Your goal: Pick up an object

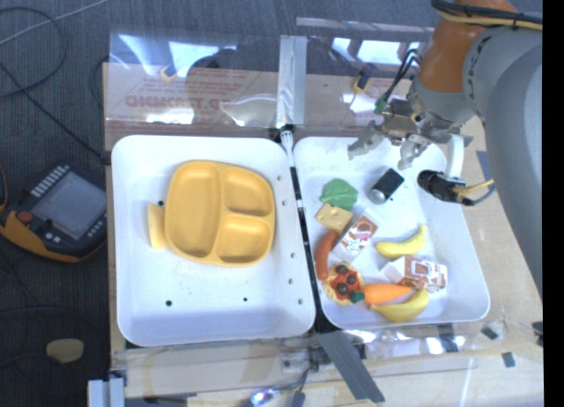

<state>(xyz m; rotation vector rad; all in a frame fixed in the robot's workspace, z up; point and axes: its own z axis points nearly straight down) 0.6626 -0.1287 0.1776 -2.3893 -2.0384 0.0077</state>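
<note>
Toy food lies crowded in the right bin (476, 264), while the left bin (132, 247) carries a yellow divided plate (218, 211). The hand (397, 141) hovers over the far edge of the right bin, its two fingers spread apart with nothing between them. Just below the fingertips, near that far edge, lies a small black block (386, 184), tilted and standing clear of its neighbours; it looks like the likeliest target. It seems hard and light, probably plastic, so it should not deform, but its smooth faces may slip, and a grip across its narrow width, squared to its long sides, would suit best.

Beside it toward the bin's middle sits a green leaf-like piece (338, 192), with a yellow cube (333, 216) touching it. Further toward the near edge lie a banana (401, 243), a small printed box (358, 238), a sausage (325, 252), a carrot (388, 293) and a second banana (404, 308) packed closely, awkward to separate. These toys look rigid and light as well; the curved bananas would likely roll out of a pinch unless taken mid-body.
</note>
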